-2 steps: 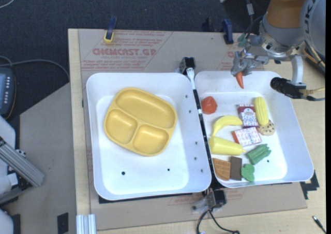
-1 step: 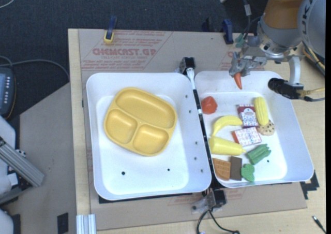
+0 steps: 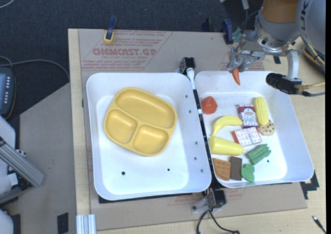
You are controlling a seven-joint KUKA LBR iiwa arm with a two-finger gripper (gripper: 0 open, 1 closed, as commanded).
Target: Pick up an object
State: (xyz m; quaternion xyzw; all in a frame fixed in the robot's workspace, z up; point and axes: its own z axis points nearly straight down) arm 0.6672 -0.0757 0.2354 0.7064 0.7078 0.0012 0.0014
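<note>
Carrot (image 3: 236, 76) hangs clamped between the fingers of the tool (image 3: 239, 67) at upper right, above the right bin's (image 3: 297, 124) far edge. In that bin lie one tomato (image 3: 209, 105), two bananas (image 3: 226, 122), one corn cob (image 3: 261, 111), two red cartons (image 3: 248, 115). One yellow tray (image 3: 139, 120) sits in the left bin (image 3: 98, 145) on the tabletop (image 3: 77, 62).

Dark blue-grey carpet (image 3: 62, 0) surrounds the counter (image 3: 129, 46), which is topped with printed cardboard; cables (image 3: 36, 64) trail at left.
</note>
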